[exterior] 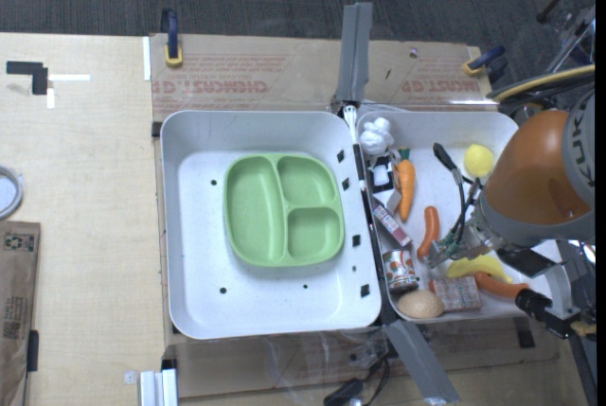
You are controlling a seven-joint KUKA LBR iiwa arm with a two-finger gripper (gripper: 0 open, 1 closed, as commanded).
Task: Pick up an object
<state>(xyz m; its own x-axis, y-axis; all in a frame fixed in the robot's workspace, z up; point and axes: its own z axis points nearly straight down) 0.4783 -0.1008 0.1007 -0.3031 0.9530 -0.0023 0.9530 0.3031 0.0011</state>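
Observation:
The right bin [431, 115] holds several small items. Among them are a white bulb [376, 135], an orange carrot [405, 187], a yellow lemon [479, 159], a red sausage-shaped piece [429, 228], a small can [401, 270], a beige roll [421, 304], a yellow banana [471, 265] and a pinkish packet [461, 293]. My gripper [447, 249] is low in this bin, just right of the red piece and above the banana. The orange wrist band [540, 172] covers the bin's right side.
The left bin [189, 205] holds a green divided plate [282, 208]. A grey post [355, 54] stands behind the wall between the bins. Clamps [171, 40] sit at the bench's back. A tape roll [8, 193] lies at the far left.

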